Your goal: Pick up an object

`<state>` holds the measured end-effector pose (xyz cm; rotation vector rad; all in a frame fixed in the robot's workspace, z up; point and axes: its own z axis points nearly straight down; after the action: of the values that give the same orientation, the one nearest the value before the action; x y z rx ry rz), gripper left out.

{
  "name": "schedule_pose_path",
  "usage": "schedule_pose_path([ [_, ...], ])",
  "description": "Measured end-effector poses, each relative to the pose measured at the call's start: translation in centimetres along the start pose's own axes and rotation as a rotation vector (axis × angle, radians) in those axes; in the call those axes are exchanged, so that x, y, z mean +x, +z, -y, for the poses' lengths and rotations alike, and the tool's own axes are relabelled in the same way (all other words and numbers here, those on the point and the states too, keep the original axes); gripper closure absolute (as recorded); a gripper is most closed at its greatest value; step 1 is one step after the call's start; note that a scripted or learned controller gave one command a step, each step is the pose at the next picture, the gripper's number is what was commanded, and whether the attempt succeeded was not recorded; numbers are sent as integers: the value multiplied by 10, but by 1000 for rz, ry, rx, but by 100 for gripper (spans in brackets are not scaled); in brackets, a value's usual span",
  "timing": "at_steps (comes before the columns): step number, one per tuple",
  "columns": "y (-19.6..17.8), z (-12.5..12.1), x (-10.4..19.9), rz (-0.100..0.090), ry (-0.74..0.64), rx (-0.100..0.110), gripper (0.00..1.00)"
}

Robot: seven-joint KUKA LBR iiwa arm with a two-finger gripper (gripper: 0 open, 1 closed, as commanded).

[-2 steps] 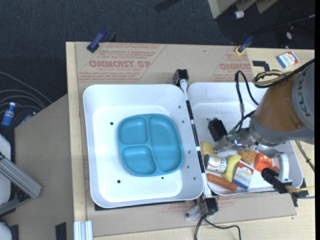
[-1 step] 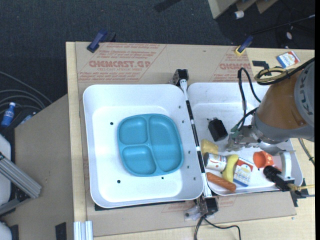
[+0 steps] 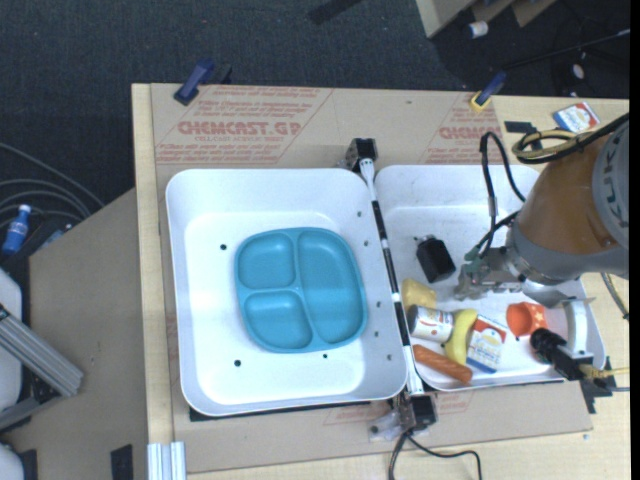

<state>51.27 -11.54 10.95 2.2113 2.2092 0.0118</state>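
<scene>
1. Worktop (image 3: 250, 128) has two white bins next to each other. The left bin (image 3: 200, 208) holds a blue divided plate (image 3: 300, 288), pretty much centred.
2. The right bin (image 3: 440, 193) has the clutter, all bunched at its near end: a black block (image 3: 435, 258), a banana (image 3: 461, 334), a hot dog (image 3: 441, 364), a small red-and-white carton (image 3: 432, 323), another carton (image 3: 486, 348) and something orange (image 3: 526, 317).
3. The arm (image 3: 570, 208) comes in from the right, with the hand (image 3: 478, 276) low over the right bin, just beside the black block and above the banana. Can't tell whether it's apart or together, and nothing visibly sits in it.
</scene>
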Motion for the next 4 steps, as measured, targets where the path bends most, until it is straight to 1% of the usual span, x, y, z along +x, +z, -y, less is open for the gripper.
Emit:
schedule_pose_path([
  [1, -75, -56, 26, -6, -2, 14, 100],
  [2, -74, -55, 26, -6, -2, 17, 0],
  [3, 8, -87, -7, -5, -1, 5, 0],
  [4, 27, -154, 18, -6, -3, 16, 0],
])
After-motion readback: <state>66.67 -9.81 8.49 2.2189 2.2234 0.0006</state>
